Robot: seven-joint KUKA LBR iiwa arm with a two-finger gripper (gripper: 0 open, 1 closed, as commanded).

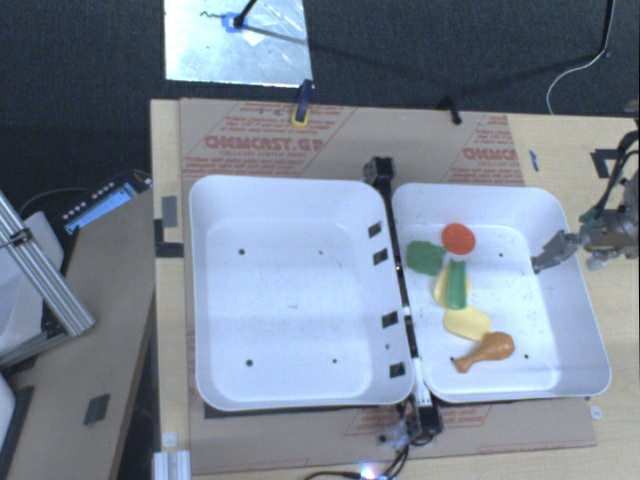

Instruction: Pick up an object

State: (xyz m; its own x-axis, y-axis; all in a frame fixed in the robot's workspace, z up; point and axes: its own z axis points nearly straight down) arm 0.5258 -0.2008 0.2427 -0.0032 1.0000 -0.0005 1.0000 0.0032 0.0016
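both bins (290,388) smooth glossy white plastic. toy food, e.g. drumstick (486,350) and tomato (458,237), glossy plastic. board (340,133) under bins matt brown cardboard, printed. foil-like shiny sheet (238,26) on dark rough carpet (80,68).

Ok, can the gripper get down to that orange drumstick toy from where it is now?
Probably yes. The gripper hangs at the right bin's right wall, and the orange drumstick toy lies apart from the yellow piece, near the bin's front, with bare floor between and nothing over it.

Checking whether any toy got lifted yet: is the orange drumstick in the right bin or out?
In. The orange drumstick lies on the right bin's floor, near its front edge.
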